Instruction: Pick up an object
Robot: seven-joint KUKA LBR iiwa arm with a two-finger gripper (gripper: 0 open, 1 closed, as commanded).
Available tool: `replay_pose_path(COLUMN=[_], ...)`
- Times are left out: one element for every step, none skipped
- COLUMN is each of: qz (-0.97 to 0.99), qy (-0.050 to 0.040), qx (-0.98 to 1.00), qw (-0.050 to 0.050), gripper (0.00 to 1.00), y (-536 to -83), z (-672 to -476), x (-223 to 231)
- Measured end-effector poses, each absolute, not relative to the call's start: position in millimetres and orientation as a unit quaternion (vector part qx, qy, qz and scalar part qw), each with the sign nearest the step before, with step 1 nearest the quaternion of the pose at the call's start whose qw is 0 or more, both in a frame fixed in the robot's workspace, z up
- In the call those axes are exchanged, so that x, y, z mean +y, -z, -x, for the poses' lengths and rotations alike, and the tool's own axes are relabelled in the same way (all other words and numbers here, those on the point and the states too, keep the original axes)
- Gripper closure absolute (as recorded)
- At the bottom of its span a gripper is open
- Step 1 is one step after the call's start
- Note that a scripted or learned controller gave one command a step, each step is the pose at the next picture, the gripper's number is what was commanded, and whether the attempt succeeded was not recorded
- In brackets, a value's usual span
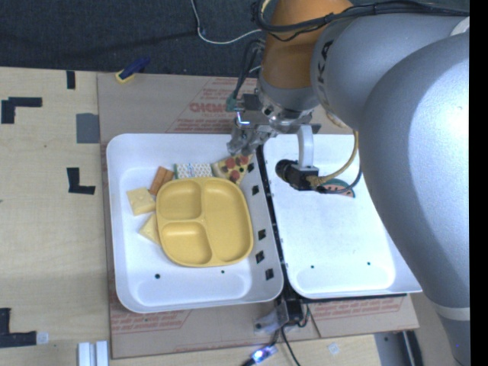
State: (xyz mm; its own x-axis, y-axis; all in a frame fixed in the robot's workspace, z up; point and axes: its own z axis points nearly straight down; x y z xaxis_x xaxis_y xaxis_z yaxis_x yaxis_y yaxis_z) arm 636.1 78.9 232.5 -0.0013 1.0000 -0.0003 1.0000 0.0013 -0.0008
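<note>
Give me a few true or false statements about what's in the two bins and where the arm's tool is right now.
1. A yellow divided plate lies in the left bin. True.
2. The plate has three compartments. True.
3. The tool hangs over the right bin's near edge. False: it is at the far right corner of the left bin, by the wall between the bins.
4. The small items lie on top of the plate. False: they lie on the bin floor along the plate's far and left sides.
5. A blue and yellow object lies outside the bins, on the bench. True.
</note>
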Motion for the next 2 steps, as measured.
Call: replay_pose_path(qz=[0.707, 0.707], qy=[-0.0014, -0.0014], qx=[-0.708, -0.708], qw=[0.000, 0.000], gripper=[1.00, 1.00], y=[-227.7, -220.2], z=[-632.1, -629.1], x=[77.7, 81.6])
